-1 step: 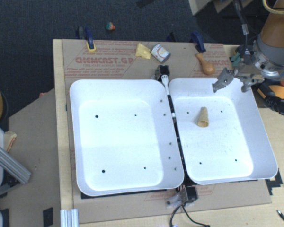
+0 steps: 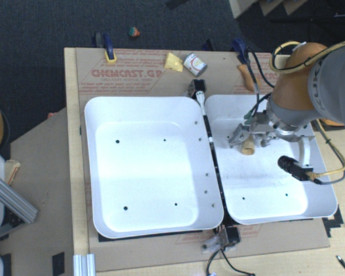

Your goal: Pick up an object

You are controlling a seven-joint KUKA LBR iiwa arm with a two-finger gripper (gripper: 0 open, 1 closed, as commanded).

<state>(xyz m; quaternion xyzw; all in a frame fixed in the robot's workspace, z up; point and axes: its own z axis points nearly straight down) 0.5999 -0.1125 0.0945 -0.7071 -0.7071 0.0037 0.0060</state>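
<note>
Reaching into the right shallow white bin near its upper-left corner, the grey two-finger gripper meets a small tan cork-like cylinder; spread or pinching, I cannot tell. Bare floor runs toward the bin's lower edge.

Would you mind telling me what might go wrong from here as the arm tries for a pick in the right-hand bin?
1. The small tan object sits right at the tip of the gripper; a slightly misplaced closure could pinch beside it or flick it across the smooth floor of the right bin.
2. The wrist hides much of the contact from this camera, so a failed grasp could be mistaken for a success.
</note>
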